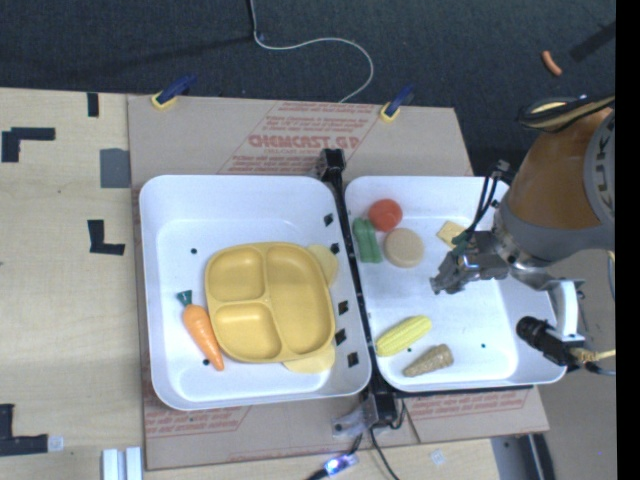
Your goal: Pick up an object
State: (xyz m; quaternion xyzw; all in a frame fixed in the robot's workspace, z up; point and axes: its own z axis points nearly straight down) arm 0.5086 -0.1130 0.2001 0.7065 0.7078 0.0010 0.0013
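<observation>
My gripper [447, 277] hangs over the middle of the right bin [500, 193], reaching in from the right, with nothing seen between its fingers. Just up and left of it lie a beige round bun [405, 247], a red tomato [385, 213] and a green pepper [366, 240]. A small yellow cheese piece [450, 232] sits above the gripper. Below it rest a corn cob [402, 334] and a tan cone-shaped piece [428, 360].
The left bin [160, 218] holds a yellow divided plate [270, 300] and an orange carrot [201, 334] at its left. A black divider clip [331, 163] sits between the bins. A white cable [320, 46] lies on the dark floor behind.
</observation>
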